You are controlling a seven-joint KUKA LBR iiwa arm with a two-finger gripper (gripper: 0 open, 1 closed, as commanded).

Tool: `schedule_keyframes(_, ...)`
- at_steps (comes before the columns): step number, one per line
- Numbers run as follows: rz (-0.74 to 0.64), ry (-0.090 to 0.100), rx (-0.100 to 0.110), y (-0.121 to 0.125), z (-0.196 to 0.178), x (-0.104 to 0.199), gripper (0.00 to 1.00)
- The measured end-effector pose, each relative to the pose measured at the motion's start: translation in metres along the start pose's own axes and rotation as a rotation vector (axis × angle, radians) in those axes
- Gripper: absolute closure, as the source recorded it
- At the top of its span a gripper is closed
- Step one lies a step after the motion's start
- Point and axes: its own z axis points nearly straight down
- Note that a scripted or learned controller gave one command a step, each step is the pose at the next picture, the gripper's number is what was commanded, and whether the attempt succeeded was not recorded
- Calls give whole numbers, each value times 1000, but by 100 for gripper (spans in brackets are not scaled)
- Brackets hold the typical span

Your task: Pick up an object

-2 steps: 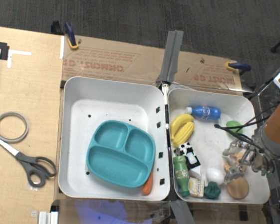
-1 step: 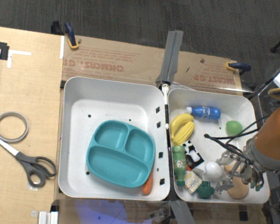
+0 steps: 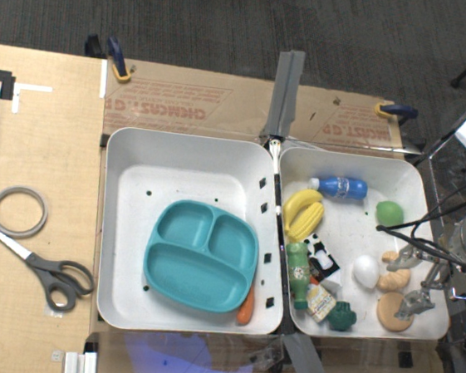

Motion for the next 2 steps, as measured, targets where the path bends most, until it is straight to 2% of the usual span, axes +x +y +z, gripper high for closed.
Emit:
schedule_keyframes(1, -229, 3, -3, 38, 44, 0, 0)
schedule_keyframes(2, -227, -5, 0, 105, 43, -28, 0)
